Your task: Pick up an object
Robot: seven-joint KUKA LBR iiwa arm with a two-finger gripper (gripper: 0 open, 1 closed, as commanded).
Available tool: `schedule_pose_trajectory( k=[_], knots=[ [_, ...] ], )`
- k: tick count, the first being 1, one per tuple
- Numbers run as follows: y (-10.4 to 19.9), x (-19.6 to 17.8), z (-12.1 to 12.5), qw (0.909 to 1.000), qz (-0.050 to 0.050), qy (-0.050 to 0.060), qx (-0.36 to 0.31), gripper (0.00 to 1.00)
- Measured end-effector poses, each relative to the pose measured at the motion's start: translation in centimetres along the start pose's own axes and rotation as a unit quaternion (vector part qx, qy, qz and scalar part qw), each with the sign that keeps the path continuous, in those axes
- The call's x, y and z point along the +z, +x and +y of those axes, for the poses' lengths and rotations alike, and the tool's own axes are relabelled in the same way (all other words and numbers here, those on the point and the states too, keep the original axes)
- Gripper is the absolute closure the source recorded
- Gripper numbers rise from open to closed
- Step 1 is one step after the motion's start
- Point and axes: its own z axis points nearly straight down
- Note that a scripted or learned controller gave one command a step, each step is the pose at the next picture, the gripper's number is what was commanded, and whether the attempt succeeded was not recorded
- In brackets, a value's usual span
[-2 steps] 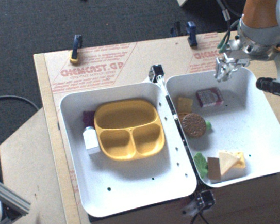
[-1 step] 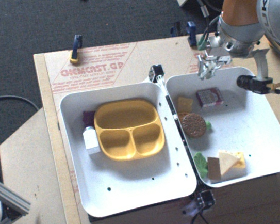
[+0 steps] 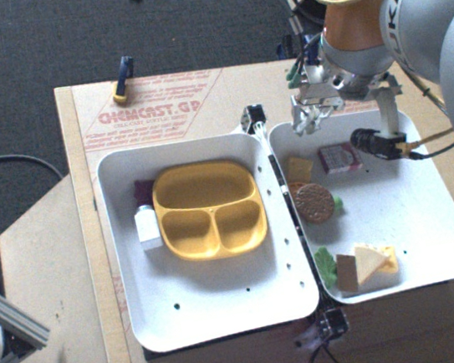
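Gripper (image 3: 309, 119) seen over right bin (image 3: 435, 213) far rim; finger state cannot be told. Desk (image 3: 100, 238) cardboard-topped, dark carpet (image 3: 21, 46) beyond gripper.

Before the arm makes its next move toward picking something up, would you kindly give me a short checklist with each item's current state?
1. Gripper above right bin: ok.
2. Object between fingers: not ok, none seen.
3. Nearest target, small red packet, unobstructed: ok.
4. Round brown cookie free of neighbours: not ok, touches tan piece.
5. Yellow divided tray lies in left bin, away from gripper: ok.
6. Finger opening: cannot tell.
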Motion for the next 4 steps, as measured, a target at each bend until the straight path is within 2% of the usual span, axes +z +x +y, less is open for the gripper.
schedule_pose_trajectory(
  k=[1, 2, 3, 4],
  knots=[
    [5.7, -1.4, 0.2, 1.0000, 0.000, -0.003, -0.001, 1.00],
    [10.8, 0.4, -0.6, 1.0000, 0.000, 0.001, -0.001, 1.00],
    [9.9, -1.1, 0.7, 1.0000, -0.001, -0.004, 0.002, 1.00],
    [9.8, -1.4, -0.3, 1.0000, -0.001, 0.000, 0.003, 1.00]
  ],
)
